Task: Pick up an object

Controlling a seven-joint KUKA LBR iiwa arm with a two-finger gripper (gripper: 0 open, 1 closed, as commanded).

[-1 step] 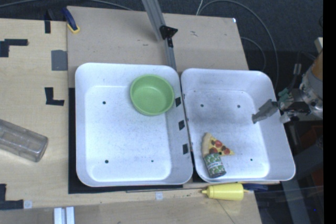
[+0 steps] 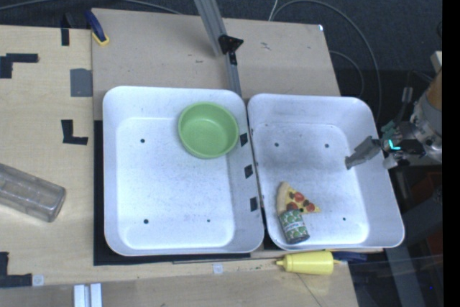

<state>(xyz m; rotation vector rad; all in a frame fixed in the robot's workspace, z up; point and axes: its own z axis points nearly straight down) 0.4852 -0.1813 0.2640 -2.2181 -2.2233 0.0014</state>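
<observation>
The gripper [image 2: 363,153] sits at the right bin's [image 2: 359,111] 3 o'clock rim. Only one grey finger shows clearly, reaching inward over the bin wall, so its opening cannot be told; nothing is seen between the fingers. In the right bin, toward 6 o'clock, a pizza slice [image 2: 295,198] lies touching a small can [image 2: 294,225] just below it. The left bin [image 2: 129,226] holds a green bowl [image 2: 208,129] near its 1 o'clock corner. A yellow bottle [image 2: 309,263] lies outside the right bin's lower edge.
</observation>
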